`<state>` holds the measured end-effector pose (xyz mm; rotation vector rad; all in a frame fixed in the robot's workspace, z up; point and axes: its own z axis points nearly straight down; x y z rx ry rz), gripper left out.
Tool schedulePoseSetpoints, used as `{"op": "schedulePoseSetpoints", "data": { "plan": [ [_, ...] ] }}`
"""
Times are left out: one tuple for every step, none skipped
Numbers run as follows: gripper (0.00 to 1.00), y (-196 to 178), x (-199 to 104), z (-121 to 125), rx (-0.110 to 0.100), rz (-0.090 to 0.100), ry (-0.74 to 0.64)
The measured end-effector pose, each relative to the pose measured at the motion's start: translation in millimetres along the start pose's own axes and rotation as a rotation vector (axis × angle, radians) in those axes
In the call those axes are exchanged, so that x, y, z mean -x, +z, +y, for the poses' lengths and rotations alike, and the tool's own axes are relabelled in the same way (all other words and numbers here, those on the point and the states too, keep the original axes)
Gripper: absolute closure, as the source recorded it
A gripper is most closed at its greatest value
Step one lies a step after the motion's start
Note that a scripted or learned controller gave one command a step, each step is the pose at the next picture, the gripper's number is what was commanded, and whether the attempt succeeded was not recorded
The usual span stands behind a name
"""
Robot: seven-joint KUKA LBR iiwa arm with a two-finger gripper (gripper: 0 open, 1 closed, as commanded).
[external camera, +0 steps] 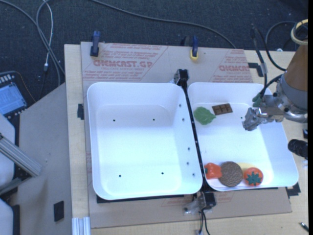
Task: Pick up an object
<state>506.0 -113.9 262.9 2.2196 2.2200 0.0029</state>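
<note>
Bench (73, 131): pale wood, seen from above at a slant, on a dark carpet with loose cables.
Backing sheet (146, 60): brown board with red print, held at the far edge by a blue clamp (95, 39) and a blue and yellow clamp (194, 49).
Left bin (139, 138): shallow, white, with a few small dark dots on its floor.
Right bin (279, 146): shallow, white, touching the left bin along a dark seam down the middle.
Green leaf (204, 115): in the right bin's far left part, close to the seam.
Brown bar (222, 109): small chocolate-like rectangle just beside the leaf, on its right and slightly farther back.
Red piece (212, 170): near the right bin's front edge, by the seam.
Brown disc (231, 174): round and speckled, touching the red piece on its right.
Yellow piece (245, 167): a sliver showing behind the disc.
Tomato (253, 176): red with a green star top, just right of the disc, at the front edge.
Arm (298, 77): enters from the right, orange band above a grey wrist, with dark cables looping over it.
Claw (251, 120): grey, over the right bin's far right part, well apart from the front cluster and right of the bar, with clear white floor between them.
Claw state: too blurred and small to tell how far open it is; nothing shows between its tips.
In the way: nothing lies between the claw and the bar or leaf.
</note>
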Motion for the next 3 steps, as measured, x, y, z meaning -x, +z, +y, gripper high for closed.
{"op": "schedulePoseSetpoints", "data": {
  "plan": [
    [1.0,9,-56,21,-0.003,0.001,-0.005],
    [1.0,20,-113,37,-0.003,0.001,-0.005],
    [1.0,32,-168,54,-0.004,0.002,-0.005]
  ]
}}
